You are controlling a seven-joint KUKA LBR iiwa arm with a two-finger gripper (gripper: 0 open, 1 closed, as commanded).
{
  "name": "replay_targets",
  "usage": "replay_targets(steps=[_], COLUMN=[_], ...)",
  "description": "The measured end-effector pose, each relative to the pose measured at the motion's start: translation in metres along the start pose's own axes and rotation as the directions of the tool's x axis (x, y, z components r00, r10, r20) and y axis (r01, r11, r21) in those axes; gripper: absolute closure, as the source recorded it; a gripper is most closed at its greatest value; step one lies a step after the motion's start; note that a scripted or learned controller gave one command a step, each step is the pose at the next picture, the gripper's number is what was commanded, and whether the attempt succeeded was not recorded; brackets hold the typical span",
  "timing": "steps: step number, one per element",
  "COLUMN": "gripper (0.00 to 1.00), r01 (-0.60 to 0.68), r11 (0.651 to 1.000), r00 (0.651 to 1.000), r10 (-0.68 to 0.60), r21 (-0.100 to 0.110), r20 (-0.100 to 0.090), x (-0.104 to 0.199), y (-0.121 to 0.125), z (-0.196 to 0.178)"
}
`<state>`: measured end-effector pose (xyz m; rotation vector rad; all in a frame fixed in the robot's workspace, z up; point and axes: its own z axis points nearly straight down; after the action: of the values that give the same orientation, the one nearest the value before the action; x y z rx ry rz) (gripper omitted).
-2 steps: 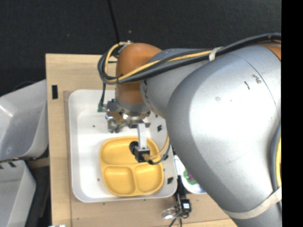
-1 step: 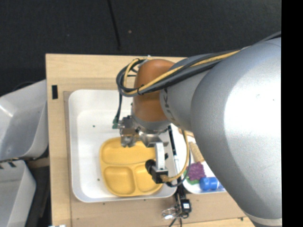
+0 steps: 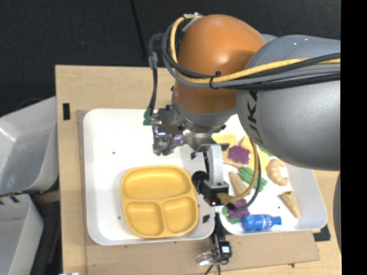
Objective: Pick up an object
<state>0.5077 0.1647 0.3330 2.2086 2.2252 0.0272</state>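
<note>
Claw (image 3: 164, 139) hangs at centre frame over the left bin (image 3: 103, 171), just above the yellow divided tray (image 3: 157, 202) — spread or pressed together, cannot tell. Right bin (image 3: 311, 204), lower right — blue bottle (image 3: 261, 222), cone (image 3: 291, 204), purple toy (image 3: 238, 152), part-hidden under the arm.

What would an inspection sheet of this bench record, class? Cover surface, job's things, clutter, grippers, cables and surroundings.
Surface: wooden bench bearing left bin and right bin, both white.
Job's things: yellow divided tray in left bin; blue bottle, purple toy, cone in right bin.
Clutter: nothing seen.
Grippers: gripper over left bin, beyond the tray.
Cables: yellow cable along the arm.
Surroundings: dark backdrop, pale casing at left.
</note>
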Motion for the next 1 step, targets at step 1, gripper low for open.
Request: replay_targets(steps=[1], gripper=[1.00], r01=[-0.010], r11=[1.000], r00=[1.000], r10=[0.010], r21=[0.015], r20=[0.011], x=[-0.0292], y=[0.0861], z=[0.0701])
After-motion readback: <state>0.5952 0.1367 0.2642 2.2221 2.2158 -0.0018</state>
